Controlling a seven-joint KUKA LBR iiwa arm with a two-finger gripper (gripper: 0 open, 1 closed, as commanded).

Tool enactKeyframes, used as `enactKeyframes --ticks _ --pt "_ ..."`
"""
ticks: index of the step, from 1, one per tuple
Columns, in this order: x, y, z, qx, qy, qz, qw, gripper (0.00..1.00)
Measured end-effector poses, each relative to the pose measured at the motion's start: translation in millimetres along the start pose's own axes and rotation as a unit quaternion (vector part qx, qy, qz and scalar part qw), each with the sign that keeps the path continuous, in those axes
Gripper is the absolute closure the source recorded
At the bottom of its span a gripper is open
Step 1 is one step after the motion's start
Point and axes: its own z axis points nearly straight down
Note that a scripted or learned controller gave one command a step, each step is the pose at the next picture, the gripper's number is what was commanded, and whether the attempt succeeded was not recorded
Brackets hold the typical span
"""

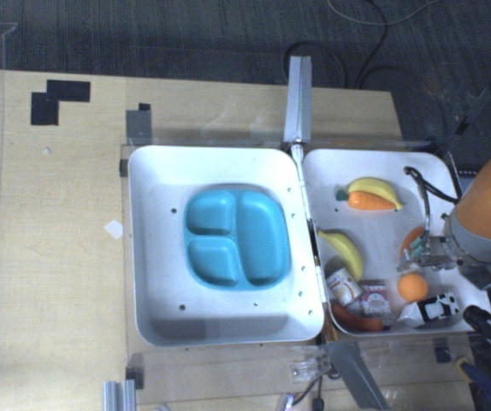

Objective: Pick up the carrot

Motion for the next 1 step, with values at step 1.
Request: enactKeyframes --ticks 1 --pt "82.1 2.1 -95.0 0.008 0.002 -0.030 0.9995 1.00"
